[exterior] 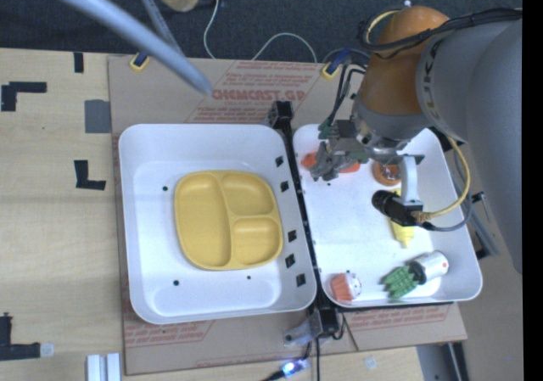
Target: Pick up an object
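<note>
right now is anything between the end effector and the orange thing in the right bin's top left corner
Nothing visible stands between them. The end effector sits right over the orange thing in the far left corner of the right bin, partly covering it. The nearest other item, a small round piece, lies to the side, clear of it.

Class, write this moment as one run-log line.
hand: low in right bin, beside orange item | yellow tray: left bin

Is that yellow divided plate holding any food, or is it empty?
Empty. The yellow plate lies flat in the left bin, and all three of its compartments show bare yellow surface with nothing resting in them.
</note>
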### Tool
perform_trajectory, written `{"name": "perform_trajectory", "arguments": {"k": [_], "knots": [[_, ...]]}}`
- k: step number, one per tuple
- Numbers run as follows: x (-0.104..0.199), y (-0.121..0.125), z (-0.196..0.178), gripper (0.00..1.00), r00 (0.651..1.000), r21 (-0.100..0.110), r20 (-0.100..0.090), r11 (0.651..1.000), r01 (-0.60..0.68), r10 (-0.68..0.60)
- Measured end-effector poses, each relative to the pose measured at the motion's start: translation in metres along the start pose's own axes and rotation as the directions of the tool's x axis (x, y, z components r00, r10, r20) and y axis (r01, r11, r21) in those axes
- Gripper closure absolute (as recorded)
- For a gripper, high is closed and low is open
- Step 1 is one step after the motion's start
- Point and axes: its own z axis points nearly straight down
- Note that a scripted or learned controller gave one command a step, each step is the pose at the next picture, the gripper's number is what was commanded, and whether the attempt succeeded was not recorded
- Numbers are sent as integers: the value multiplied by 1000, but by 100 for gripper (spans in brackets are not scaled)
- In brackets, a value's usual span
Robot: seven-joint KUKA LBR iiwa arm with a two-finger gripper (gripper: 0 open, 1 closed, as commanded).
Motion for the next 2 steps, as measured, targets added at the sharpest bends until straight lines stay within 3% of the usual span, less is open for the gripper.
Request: {"name": "perform_trajectory", "arguments": {"k": [2], "knots": [[110, -24, -6, 100, 1000, 0, 0, 1000, 1, -1]]}}
